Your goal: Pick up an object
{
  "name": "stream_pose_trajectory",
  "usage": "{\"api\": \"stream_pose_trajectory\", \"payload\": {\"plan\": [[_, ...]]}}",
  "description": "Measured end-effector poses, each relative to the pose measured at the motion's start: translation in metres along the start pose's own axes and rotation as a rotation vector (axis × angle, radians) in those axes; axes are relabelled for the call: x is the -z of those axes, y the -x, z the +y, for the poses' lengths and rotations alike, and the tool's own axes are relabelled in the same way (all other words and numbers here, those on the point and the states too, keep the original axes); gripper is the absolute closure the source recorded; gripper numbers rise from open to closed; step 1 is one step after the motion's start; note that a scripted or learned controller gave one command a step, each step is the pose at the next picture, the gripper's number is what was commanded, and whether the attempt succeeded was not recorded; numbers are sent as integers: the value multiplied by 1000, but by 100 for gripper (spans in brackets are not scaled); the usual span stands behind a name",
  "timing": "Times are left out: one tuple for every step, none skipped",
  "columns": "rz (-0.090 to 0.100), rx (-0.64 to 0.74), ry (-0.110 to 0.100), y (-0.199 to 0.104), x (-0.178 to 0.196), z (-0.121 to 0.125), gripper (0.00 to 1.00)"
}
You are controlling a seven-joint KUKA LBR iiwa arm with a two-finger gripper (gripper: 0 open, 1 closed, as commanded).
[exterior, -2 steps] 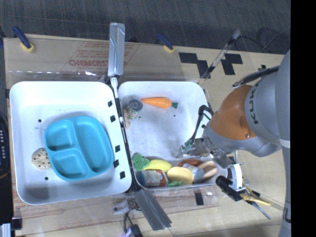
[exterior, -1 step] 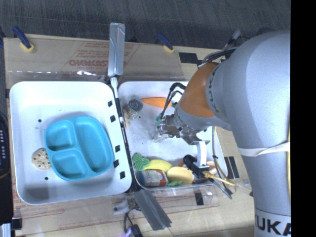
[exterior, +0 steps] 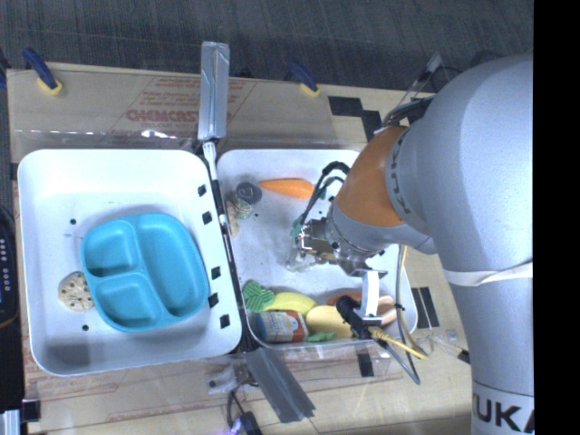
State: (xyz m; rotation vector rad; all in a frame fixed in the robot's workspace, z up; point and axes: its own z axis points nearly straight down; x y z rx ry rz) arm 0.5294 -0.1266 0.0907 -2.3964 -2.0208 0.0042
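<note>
The grey arm (exterior: 480,179), smooth and rounded with an orange band (exterior: 373,184) above the wrist, reaches in over the right bin (exterior: 272,163). Its gripper (exterior: 306,243) hangs low over the middle of that bin's white floor. Whether it is released or clenched cannot be told, and nothing is seen held in it.

The things to pick lie around it. A tapered orange carrot (exterior: 287,188) lies near the bin's far edge, with a small round grey piece (exterior: 247,192) just beside it toward the far left corner. Along the near edge a heap is crowded together: a crinkled green item (exterior: 256,294), a glossy yellow fruit (exterior: 292,303), a second rounded yellow piece (exterior: 326,317) and a red-orange packet (exterior: 279,325).

In the left bin (exterior: 36,179) a smooth blue three-part plate (exterior: 143,270) lies in the middle, and a speckled round biscuit (exterior: 76,290) touches its left rim.
</note>
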Motion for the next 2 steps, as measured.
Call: {"api": "stream_pose_trajectory", "payload": {"plan": [[-2,71,6,54,2,-34,100],[0,204,6,86,2,-37,100]]}}
